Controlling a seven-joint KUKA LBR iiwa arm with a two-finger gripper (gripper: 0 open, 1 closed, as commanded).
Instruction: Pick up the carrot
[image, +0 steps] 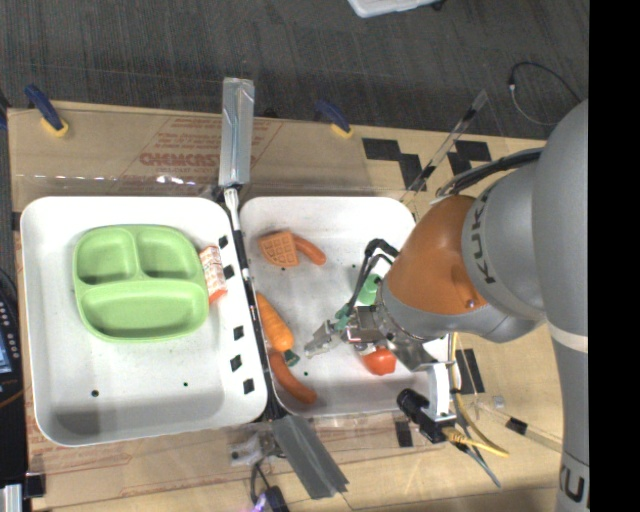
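Grey arm (555, 250) of mine fills the right side, closest to the lens, orange band (440, 265) above the wrist, covering the right wall of the right bin (330, 212) and part of its floor. Below the band, my jaws (325, 340) poke out to the left over the right bin floor; they're small and partly lost against wrist hardware, so I can't tell how far apart they stand, and nothing shows between them. Green piece (369, 290) at the wrist, unclear what it is. Red tomato-like thing (379, 361) sits just under my wrist, half hidden.

Carrot (272, 320) lies in the right bin along its left wall, slanted, green stub at its lower end, just left of my jaws and apart from them. Below it, a brownish sausage shape (291, 384) near the bin's front-left corner. Farther up, a waffle-like piece (279, 249) overlaps an orange sausage-like piece (309, 252).

Left bin (40, 300) holds a green divided tray (140, 280); a small red-and-white packet (212, 272) leans at the tray's right edge, label unreadable.

Both bins rest on a cardboard-covered counter (130, 140) with blue clips (46, 108) at the far edge and black-and-white markers (400, 155). Dark carpet (130, 40) beyond. White object (395, 6) cut off at the top edge.
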